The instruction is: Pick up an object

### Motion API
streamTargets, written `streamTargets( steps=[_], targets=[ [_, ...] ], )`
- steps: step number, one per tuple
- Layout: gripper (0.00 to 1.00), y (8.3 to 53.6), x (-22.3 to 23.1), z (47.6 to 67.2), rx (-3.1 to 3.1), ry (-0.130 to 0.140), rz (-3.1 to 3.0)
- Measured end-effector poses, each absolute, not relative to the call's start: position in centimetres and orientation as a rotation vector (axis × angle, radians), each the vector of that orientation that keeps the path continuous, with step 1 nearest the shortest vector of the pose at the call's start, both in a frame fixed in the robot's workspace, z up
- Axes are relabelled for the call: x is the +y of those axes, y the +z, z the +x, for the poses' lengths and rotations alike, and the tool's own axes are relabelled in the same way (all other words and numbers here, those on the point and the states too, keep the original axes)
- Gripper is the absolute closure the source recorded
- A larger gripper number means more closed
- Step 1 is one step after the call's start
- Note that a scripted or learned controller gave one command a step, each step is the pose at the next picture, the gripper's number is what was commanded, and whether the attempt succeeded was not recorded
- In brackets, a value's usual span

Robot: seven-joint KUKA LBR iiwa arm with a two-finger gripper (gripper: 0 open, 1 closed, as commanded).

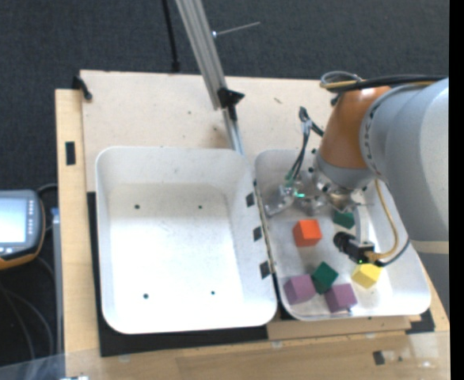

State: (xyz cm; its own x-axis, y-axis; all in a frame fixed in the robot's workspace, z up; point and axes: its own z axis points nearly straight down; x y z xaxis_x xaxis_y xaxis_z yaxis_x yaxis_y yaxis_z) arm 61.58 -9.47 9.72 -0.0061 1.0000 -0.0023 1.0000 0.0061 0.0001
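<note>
the arm [398, 145] reaches in from the right and bends down over the right bin [418, 287], its orange band [344, 133] directly above the wrist. the jaws [299, 199] sit low at the far left part of that bin, close to its left wall. whether the jaws are apart or together cannot be told; the metal parts there are small and cluttered, and no object is seen between them.

objects in the right bin, placed relative to the jaws:
- orange block [307, 232]: just beside the jaws, on the near side, apart from them.
- dark green block [344, 218]: to the right of the jaws, partly hidden under the wrist.
- green block [325, 276]: further toward the near side, beyond the orange block.
- purple block [299, 289] and second purple block [341, 298]: at the near edge of the bin, well apart from the jaws, flanking the green block.
- yellow block [367, 275]: near-right of the jaws, just beside a black cable fitting [351, 248].

the left bin [113, 236] lies to the left of the jaws, across the shared walls. both bins rest on the bench [145, 109]. a slanted aluminium rail [200, 42] rises beyond the jaws.
</note>
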Motion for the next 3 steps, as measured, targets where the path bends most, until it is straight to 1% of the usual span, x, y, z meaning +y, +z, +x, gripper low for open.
streamTargets(
  steps=[2,3],
  targets=[
    [0.00,9.7,-9.5,61.6,2.228,-0.003,2.213],
    [0.00,19.2,-9.4,63.8,2.219,0.010,2.211]
  ],
)
